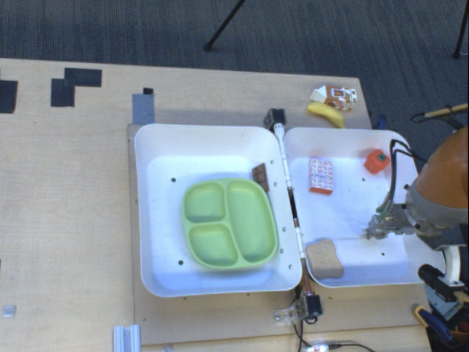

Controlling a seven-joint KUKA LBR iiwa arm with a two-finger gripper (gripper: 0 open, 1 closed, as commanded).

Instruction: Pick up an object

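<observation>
Sponge [325, 259] lies in the right bin [344, 145], near its front edge. Gripper [379, 228] hangs beside it; whether its claw is apart or together, I cannot tell.

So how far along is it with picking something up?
Nothing looks picked up yet. The gripper sits low in the right bin, apart from the red-and-white packet, orange toy and tan sponge, which all lie on the bin floor. The whole grasp and lift remain.

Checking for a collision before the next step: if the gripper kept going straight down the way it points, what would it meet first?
Probably the bare white floor of the right bin under the gripper; the sponge lies off to the side. Depth is unclear.
</observation>
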